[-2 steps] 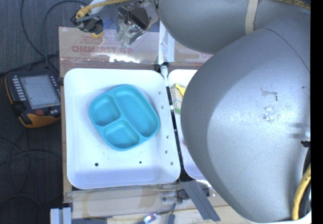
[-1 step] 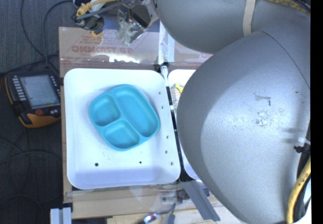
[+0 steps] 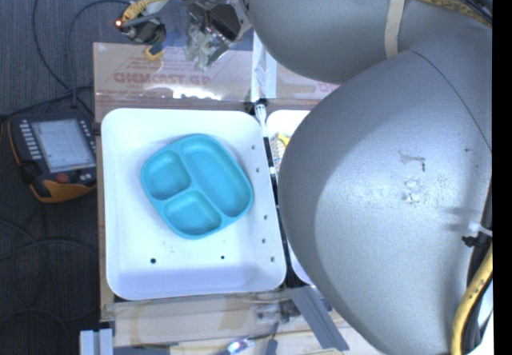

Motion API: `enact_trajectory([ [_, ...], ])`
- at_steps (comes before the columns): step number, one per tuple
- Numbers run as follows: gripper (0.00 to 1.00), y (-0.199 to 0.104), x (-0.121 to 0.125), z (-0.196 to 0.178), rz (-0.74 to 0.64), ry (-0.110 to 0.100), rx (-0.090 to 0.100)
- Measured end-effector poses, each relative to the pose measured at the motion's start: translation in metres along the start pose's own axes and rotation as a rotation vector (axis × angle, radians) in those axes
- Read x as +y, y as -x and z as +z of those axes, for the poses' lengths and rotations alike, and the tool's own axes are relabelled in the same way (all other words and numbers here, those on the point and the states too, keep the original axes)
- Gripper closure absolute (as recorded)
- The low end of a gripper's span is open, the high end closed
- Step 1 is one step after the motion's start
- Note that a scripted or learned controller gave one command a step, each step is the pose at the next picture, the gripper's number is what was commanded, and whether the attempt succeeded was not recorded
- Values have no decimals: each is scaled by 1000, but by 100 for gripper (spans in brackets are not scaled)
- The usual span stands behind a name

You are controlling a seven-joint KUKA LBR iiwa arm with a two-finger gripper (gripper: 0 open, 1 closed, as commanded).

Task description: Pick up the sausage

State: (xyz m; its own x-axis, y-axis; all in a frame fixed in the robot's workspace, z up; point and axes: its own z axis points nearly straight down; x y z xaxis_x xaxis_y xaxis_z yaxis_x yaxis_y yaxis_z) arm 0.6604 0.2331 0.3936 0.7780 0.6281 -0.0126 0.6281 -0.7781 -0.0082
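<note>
One gripper [image 3: 210, 32] hangs at upper centre of frame; you cannot tell its state, and its bearing to the sausage can't be judged.

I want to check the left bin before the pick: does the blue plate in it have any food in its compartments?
No. All three compartments of the blue plate show only bare blue plastic, and the plate lies alone in the left bin.

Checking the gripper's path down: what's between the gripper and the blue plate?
In the camera view, between the gripper and the blue plate: a clear panel with red lettering, then the left bin's bare white floor.
</note>
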Motion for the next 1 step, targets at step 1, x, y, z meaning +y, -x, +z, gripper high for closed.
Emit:
enact_trajectory([
  [1, 100, 55, 0, -39, -59, 11, 7],
])
